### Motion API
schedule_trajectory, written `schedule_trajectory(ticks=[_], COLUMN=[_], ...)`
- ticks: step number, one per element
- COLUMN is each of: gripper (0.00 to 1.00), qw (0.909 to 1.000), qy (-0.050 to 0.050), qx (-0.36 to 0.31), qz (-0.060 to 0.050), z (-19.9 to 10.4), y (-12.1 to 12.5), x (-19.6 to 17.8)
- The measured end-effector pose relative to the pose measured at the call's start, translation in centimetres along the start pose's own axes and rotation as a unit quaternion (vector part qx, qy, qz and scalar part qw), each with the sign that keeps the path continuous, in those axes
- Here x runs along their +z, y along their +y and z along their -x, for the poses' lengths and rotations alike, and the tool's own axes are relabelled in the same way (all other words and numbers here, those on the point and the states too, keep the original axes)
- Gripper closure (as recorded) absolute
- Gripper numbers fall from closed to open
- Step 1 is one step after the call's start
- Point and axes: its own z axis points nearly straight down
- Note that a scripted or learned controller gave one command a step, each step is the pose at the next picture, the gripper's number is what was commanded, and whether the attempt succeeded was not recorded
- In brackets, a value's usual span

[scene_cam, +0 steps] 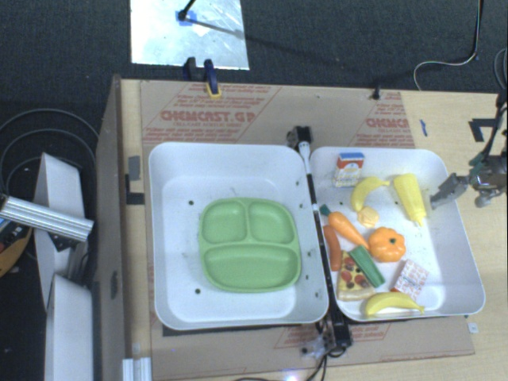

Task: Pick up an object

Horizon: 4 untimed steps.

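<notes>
The task is at its beginning, as far as one can judge; no object is lifted, and all the toy food lies in the right shallow white plastic bin [456, 236]. The claw [454, 187] is at the far right edge of this bin, above its rim, near the pale yellow toy corn cob [409, 197] but apart from it; nothing is seen between its tips. Whether the claw is spread or pressed together I cannot tell, because it is small, grey and partly blurred.

What is left is almost everything: to choose one piece, to come down on it, to close and to lift. The candidates lie close together; a curved yellow toy banana [367, 189] beside the corn cob, an orange toy carrot [344, 227], a round orange toy pumpkin [386, 244], a green toy cucumber [367, 265], a toy pizza slice [354, 279], a second yellow banana [392, 303] at the near wall, and a small white carton with a red and blue label [348, 167] at the far wall. The left white bin [171, 213] holds a light green divided plastic plate [249, 243].

The arm is cut off by the right border; a red thing beside the carrot is too much covered to name it.
</notes>
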Motion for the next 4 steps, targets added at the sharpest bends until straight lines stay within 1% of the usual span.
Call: schedule_trajectory(ticks=[1,2,3,4], gripper=[0.00,0.00,0.00,0.00], qw=[1.0000,1.0000,1.0000,1.0000], qy=[0.002,0.000,0.001,-0.001], qx=[-0.003,-0.003,0.001,-0.001], qz=[-0.003,0.002,-0.002,0.002], z=[-4.9,-9.7,-9.6,-7.1], y=[1.2,6.1,3.4,8.2], x=[12.8,18.8,18.7,18.5])
